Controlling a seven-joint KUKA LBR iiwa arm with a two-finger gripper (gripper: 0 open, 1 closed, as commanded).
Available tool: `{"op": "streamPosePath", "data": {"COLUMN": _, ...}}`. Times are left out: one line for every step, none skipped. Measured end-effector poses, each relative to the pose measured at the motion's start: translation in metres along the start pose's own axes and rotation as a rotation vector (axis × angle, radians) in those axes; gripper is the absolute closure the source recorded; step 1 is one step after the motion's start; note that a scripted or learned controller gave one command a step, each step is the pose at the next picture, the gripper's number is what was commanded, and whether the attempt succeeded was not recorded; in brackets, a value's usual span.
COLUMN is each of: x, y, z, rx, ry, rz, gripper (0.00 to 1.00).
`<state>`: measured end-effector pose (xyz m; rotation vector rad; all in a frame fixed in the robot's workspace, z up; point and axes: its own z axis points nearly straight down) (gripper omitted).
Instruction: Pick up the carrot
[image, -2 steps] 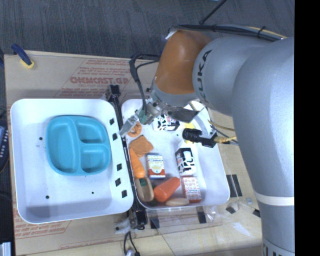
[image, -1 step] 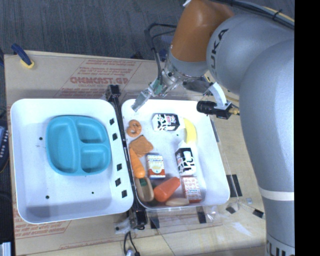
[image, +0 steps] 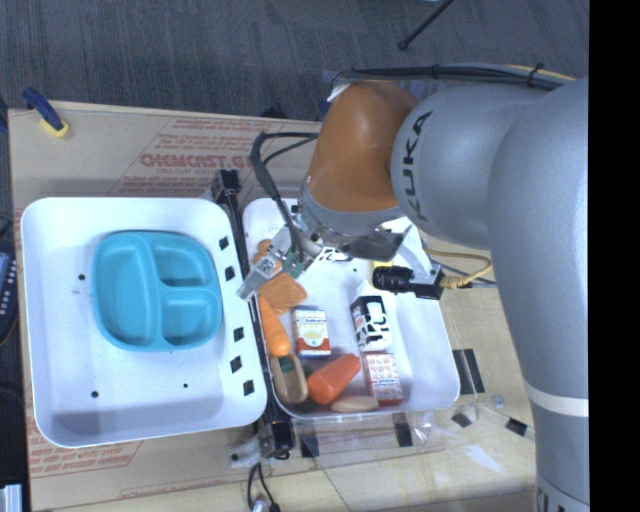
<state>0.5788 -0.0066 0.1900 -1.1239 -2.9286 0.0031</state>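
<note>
two white bins sit side by side, and the carrot lies along the right bin wall at nine o'clock. the gripper hovers at twelve o'clock from it; its grasp i cannot tell.

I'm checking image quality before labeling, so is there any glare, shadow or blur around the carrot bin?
Camera view: bright glare washes out the right bin beside the wrist; the arm shadows its upper part; the carrot stays fairly sharp.
</note>
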Motion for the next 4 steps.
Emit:
{"op": "streamPosePath", "data": {"x": -0.01, "y": 0.03, "z": -0.002, "rx": -0.004, "ry": -0.004, "rz": -0.032, "gripper": 0.0}}
{"op": "streamPosePath", "data": {"x": 0.027, "y": 0.001, "z": -0.001, "rx": -0.002, "ry": -0.003, "rz": -0.228, "gripper": 0.0}}
{"op": "streamPosePath", "data": {"x": -0.041, "y": -0.035, "z": -0.002, "rx": -0.003, "ry": -0.006, "rz": 0.036, "gripper": 0.0}}
{"op": "streamPosePath", "data": {"x": -0.134, "y": -0.055, "z": -0.076, "rx": -0.006, "ry": -0.014, "rz": 0.157, "gripper": 0.0}}
